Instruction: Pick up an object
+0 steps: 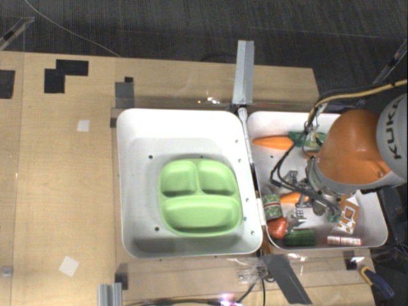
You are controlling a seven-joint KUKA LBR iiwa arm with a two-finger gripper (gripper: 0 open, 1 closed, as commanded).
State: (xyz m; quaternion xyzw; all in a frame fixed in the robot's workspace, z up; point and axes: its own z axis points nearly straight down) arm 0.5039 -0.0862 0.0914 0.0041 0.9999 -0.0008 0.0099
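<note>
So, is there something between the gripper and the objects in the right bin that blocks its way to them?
Nothing visible blocks it. The gripper is already down inside the right bin, among the objects: an orange piece lies right beside it, and the red piece and green piece just below. The arm's own body hides part of the bin.

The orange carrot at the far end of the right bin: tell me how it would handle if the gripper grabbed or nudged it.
The carrot looks smooth and tapered, so fingers might slip toward its thin end. Its rounded body lies flat on the right bin floor, so a nudge would probably roll it. It looks like a moulded toy, likely stiff and light.
</note>
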